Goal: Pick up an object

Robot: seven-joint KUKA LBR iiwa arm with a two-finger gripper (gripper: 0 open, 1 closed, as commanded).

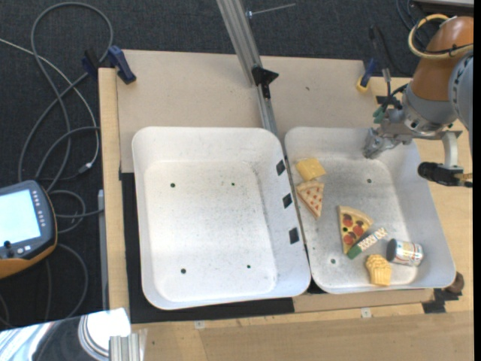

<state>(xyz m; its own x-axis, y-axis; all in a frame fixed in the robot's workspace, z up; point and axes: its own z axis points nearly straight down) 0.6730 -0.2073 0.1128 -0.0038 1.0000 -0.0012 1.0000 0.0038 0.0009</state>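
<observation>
- The yellow corn-shaped toy [378, 269] lies nearest the camera, at the front edge of the right bin [421, 194].
- Just beside it, to the right, a small silver can [406, 253] lies on its side.
- A pizza-slice toy [352, 229] with red and green toppings sits just behind those two, with a small white-and-red strip [373, 239] touching its right edge.
- A second, plainer pizza slice [311, 198] lies further back near the bin's left wall, and a yellow cheese-like wedge [310, 169] sits just behind it.
- The hand [374, 144] is low over the rear part of the right bin, well apart from all the toys; whether its fingers are spread or closed cannot be made out, and nothing is visible between them.
- The grey arm [436, 89] reaches in from the right above the bin's far corner.
- The left bin [150, 156] stands just beside the right one on the desk [195, 89].
- A handheld control pendant [22, 224] lies on the floor to the left.
</observation>
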